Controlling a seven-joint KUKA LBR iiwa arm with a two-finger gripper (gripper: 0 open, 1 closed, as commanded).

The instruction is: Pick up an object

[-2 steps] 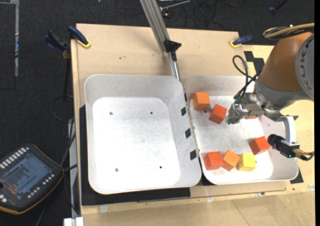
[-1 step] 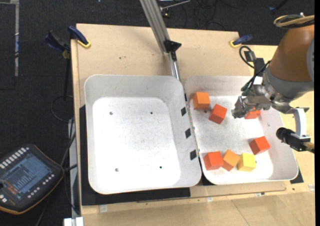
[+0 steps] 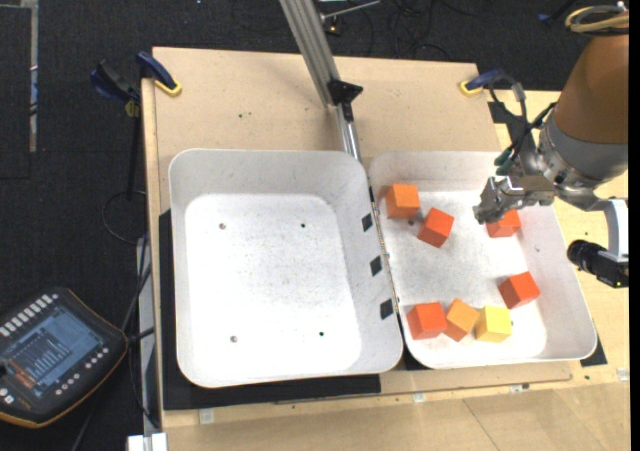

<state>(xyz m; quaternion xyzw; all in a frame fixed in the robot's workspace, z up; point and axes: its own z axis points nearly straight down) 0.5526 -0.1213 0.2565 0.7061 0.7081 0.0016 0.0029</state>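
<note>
Seven blocks sit in the right bin (image 3: 560, 269). Likely target: red block (image 3: 505, 225), near that bin's far right wall. The tool (image 3: 493, 207) sits directly over it, covering its left part, so the block pokes out to the tool's right, toward the counter's right edge. Can't tell from this slant whether the tool is released or clenched, or whether the block is actually between its tips. Block looks small, cube-ish, no obvious long axis. Others: orange block (image 3: 403, 200) and red-orange block (image 3: 436, 227) toward the bin's far left, four along the near edge. Left bin (image 3: 190, 179) beside it.
</note>
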